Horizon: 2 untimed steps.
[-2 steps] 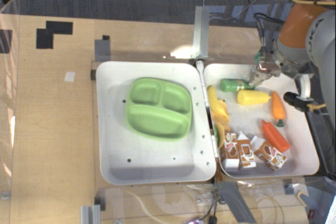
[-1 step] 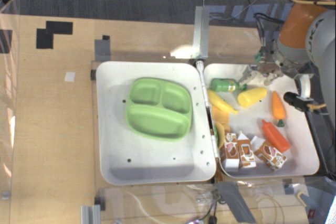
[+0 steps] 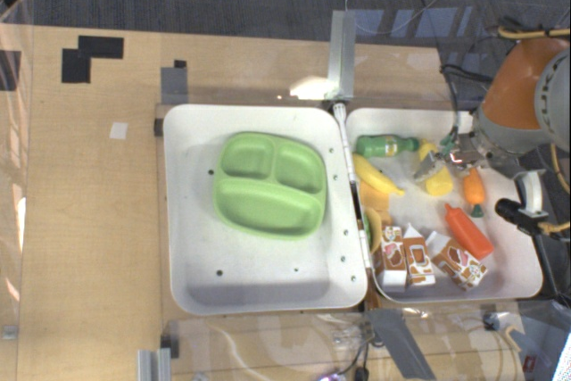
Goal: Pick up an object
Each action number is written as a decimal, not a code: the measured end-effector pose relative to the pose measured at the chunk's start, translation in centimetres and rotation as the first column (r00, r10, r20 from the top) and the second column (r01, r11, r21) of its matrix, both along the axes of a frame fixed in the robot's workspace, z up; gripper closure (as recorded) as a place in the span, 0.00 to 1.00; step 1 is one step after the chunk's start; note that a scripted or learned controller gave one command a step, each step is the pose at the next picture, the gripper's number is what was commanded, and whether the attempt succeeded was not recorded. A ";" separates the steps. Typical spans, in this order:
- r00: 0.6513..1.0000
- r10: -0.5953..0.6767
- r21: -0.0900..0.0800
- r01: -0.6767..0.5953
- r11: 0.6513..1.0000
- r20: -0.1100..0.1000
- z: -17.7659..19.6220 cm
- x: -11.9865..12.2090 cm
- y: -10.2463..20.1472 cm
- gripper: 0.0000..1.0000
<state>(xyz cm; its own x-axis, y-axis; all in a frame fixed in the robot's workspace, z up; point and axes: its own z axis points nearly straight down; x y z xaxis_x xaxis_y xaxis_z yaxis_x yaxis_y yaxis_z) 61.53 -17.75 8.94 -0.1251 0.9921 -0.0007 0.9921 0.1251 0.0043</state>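
Two white bins sit side by side on the bench. The left bin [image 3: 192, 281] holds one thing, a green tray [image 3: 269, 184] with three dips in it. There is lots of bare white floor all around the tray, so that side has plenty of room to move.

The right bin [image 3: 526, 277] is the busy one. Going across it, there is a green bottle [image 3: 385, 144] lying on its side near the top, a yellow banana [image 3: 376, 178] just under it, and three small brown and white cartons [image 3: 419, 260] packed close together along the bottom wall. Then comes a yellow lemon-like thing [image 3: 438, 183], a long orange bottle [image 3: 468, 232] lying down, and a small carrot [image 3: 474, 188].

The gripper [image 3: 443, 158] is low in the top part of this bin, just above the yellow thing. I cannot tell if it is wide or narrow, and I see nothing lifted off the floor. So I think the pick is not done yet. The grab and the lift are left to do.

Room is tight here. The bottle, banana and carrot all lie near the gripper, and the top wall of the bin is close behind it.
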 end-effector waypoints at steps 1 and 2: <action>1.000 0.000 0.000 0.000 1.000 0.005 1.1 0.2 0.0 1.00; 0.994 -0.107 0.001 0.107 0.994 -0.023 7.3 4.2 5.9 1.00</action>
